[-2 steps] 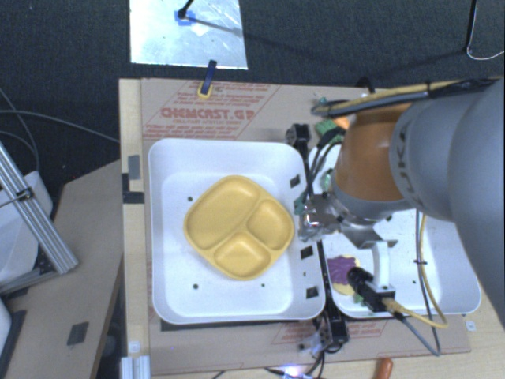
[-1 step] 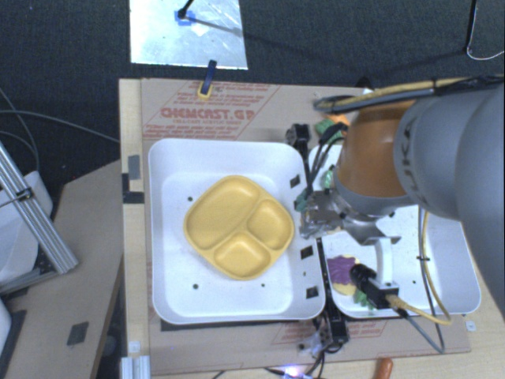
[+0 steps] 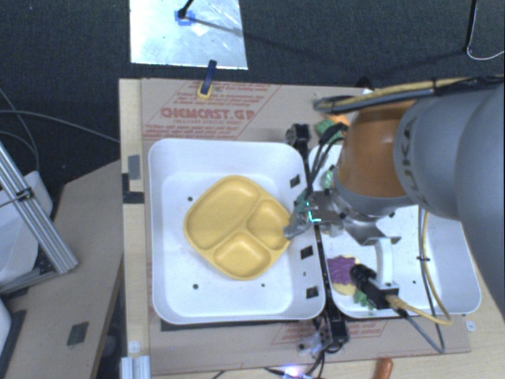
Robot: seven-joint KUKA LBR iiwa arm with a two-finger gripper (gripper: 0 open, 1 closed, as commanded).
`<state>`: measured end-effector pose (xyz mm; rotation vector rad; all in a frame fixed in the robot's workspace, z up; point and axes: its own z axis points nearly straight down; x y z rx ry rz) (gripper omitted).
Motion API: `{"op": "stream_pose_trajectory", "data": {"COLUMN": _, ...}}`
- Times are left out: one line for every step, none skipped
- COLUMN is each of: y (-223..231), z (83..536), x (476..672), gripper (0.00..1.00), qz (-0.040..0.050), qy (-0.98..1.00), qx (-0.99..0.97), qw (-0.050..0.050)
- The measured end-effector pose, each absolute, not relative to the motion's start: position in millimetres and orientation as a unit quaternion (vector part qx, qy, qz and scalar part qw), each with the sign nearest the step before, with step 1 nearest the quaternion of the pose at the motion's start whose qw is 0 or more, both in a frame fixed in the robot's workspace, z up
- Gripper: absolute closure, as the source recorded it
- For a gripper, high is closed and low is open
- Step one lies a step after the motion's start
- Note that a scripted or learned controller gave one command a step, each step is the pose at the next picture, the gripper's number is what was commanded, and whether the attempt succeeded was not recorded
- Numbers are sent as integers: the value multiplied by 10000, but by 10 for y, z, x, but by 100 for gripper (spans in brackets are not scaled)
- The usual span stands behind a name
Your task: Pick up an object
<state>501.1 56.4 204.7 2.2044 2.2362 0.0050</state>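
Yellow plastic plate with three sections (image 3: 237, 226) lies in the left white bin (image 3: 177, 290). I see my tool (image 3: 298, 226) touching its right rim, but I cannot tell its grip. A small purple thing (image 3: 340, 268) lies in the right white bin (image 3: 461, 287).

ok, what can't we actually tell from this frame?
- Gripper, camera view: too small and partly under the wrist to show its finger state, or whether it touches the yellow tray.
- Right bin: largely covered by the arm.
- Purple object: partly hidden by cables, identity unclear.
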Motion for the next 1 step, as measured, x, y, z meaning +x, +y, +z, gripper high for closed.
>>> {"op": "stream_pose_trajectory", "data": {"y": -37, "z": 1833, "x": 5222, "gripper": 0, "qz": -6, "qy": 7054, "qx": 7088, "qw": 17}}
